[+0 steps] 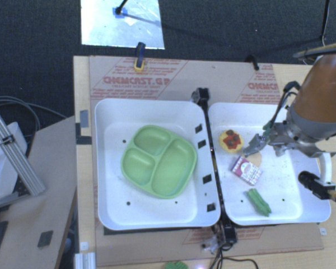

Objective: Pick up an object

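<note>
Three small things lie in the right bin (280, 114). A red and yellow round toy (231, 140) sits near the bin's left wall. A pink and white carton (246, 170) lies just below it, and a green pod-shaped toy (259, 201) rests near the front. My gripper (253, 145) hangs low over the bin, just right of the red and yellow toy and above the carton, pointing left. A small tan patch (257, 157) shows under it. Nothing is visibly held.
The left bin (109, 122) holds a green divided plate (158, 161). A black divider with clips (208, 150) runs between the bins. The orange and grey arm (322, 102) covers the right bin's right side.
</note>
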`<action>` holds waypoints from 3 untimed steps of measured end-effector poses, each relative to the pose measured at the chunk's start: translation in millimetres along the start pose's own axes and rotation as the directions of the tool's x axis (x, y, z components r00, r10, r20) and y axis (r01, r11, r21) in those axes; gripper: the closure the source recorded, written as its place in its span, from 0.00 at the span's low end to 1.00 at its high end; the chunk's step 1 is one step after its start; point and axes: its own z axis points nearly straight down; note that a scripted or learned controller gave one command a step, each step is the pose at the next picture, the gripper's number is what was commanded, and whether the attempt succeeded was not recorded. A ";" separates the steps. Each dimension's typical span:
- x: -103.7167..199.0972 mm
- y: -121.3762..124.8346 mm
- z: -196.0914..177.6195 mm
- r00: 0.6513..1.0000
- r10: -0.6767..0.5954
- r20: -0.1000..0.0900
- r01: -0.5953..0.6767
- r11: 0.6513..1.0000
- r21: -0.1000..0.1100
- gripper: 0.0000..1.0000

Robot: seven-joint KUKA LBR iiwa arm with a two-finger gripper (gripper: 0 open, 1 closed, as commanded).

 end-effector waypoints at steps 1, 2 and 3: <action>-50.7 -26.5 23.6 1.000 0.006 0.001 -0.006 1.000 0.002 0.00; -33.0 19.4 115.3 1.000 -0.002 -0.003 0.002 1.000 -0.001 0.00; -56.9 75.3 -68.1 1.000 -0.002 0.008 0.003 1.000 -0.021 0.00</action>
